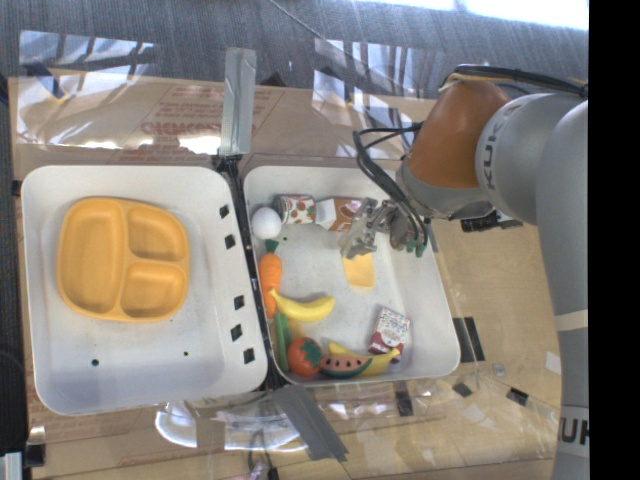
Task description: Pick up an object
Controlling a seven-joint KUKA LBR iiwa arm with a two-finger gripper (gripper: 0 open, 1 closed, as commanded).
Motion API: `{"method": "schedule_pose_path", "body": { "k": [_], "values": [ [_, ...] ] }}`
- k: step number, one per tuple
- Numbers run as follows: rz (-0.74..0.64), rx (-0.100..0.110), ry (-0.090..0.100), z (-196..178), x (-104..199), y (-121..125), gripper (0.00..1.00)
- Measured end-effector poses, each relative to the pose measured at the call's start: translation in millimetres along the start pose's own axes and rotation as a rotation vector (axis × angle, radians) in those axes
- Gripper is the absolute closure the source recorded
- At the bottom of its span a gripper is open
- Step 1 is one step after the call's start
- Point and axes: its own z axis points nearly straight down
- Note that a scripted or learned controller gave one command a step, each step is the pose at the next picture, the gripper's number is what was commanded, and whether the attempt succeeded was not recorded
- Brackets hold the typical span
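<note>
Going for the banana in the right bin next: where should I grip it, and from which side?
Grip the banana at its middle, coming straight down with the fingers across its narrow width. It lies flat and curved, its ends rising; the left end nears the carrot, and the middle has bare bin floor on both sides. The gripper hovers up-right of it.

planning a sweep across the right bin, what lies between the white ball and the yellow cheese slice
In the camera view, the stretch of bin floor between the white ball and the cheese slice is bare; the small cartons sit just above that line.
</note>
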Motion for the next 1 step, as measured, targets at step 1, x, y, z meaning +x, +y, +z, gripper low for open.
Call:
{"method": "schedule_pose_path", "body": {
  "k": [1],
  "values": [
    [0.184,-0.001,0.006,-5.4,-1.6,70.7,1.0]
  ]
}}
